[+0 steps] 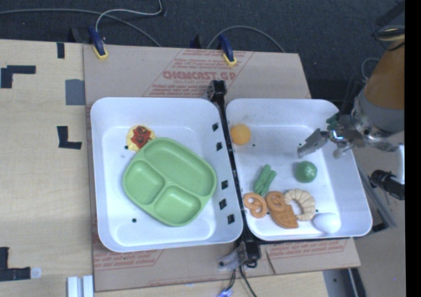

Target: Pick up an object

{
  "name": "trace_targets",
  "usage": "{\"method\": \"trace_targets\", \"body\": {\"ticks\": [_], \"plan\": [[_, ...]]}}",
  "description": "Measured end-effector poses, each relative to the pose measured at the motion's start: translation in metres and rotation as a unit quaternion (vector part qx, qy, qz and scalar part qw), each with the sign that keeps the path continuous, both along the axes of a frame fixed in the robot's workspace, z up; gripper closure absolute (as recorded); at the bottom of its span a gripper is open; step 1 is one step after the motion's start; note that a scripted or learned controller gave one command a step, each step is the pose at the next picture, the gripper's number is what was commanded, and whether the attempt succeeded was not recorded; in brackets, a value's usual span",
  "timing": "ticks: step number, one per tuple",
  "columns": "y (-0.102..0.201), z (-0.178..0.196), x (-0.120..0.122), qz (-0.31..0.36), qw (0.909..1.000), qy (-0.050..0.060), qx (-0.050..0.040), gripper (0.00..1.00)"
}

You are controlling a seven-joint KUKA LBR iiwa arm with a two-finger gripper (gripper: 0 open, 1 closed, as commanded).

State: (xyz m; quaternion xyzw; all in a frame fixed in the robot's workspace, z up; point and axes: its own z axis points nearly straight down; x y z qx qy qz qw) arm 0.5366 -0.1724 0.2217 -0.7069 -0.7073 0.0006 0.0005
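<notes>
1. Gripper (327, 143) hangs over right bin (342, 108), near its right wall; fingers spread open, holding nothing.
2. Green ball (305, 171) sits just below fingers, apart from them.
3. Orange ball (241, 135) near the bin's left wall.
4. Left bin (105, 115): green tray (170, 181).

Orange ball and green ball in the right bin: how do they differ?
The orange ball lies at the bin's far left corner, beside the divider; the green ball lies mid-bin, just below the gripper. The green ball looks slightly larger. Both are round and lie free.
</notes>
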Motion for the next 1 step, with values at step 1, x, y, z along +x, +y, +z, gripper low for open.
{"method": "trace_targets", "body": {"ticks": [1], "plan": [[0.0530, -0.0772, -0.0071, 0.001, 1.0000, 0.001, 0.0006, 0.00]]}}
